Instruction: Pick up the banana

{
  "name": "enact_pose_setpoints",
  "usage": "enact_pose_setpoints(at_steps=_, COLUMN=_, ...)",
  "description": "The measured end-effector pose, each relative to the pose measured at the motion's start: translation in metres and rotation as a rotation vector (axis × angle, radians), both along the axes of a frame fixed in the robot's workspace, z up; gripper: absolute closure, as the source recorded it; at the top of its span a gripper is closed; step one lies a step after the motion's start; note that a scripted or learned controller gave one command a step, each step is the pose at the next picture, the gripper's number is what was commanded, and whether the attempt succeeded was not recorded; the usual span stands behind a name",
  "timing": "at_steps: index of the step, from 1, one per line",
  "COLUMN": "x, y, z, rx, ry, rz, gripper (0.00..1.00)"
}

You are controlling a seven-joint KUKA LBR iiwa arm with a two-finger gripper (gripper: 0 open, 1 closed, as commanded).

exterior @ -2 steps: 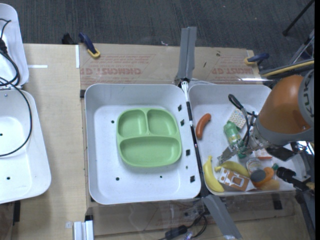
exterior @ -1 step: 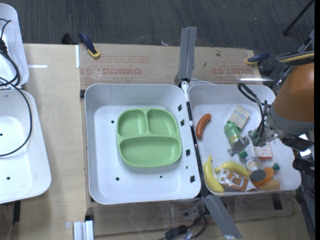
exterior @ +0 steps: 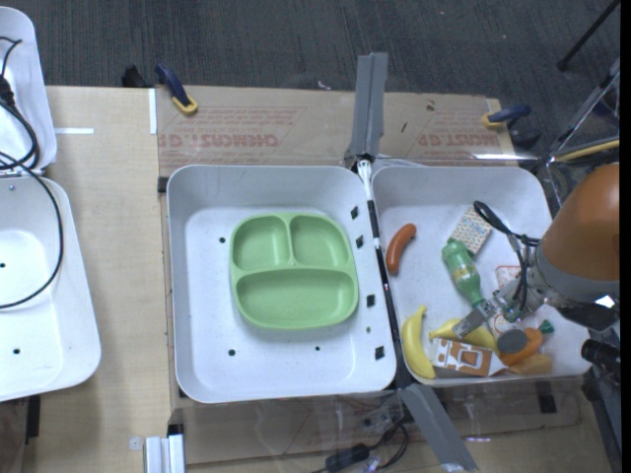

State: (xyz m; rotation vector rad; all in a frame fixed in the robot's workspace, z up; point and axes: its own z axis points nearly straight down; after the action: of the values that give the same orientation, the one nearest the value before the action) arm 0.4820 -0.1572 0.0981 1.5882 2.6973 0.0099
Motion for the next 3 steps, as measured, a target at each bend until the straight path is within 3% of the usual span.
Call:
enact_pose_setpoints(at_steps=1, x=0.001, y=0.001, z=0.009, rx=0.002, ry=-0.001, rz=-0.003, gripper=1.0)
enact_pose_setpoints(at_steps=2, x=-0.003, y=0.032, z=0.119, rx=-0.002, ry=0.012, rz=0.204, gripper=1.0)
enact_pose_setpoints(at_steps=3, x=-0.004, y=0.029, z=0.092, rx=-0.002, ry=0.014, rz=0.554, gripper=1.0)
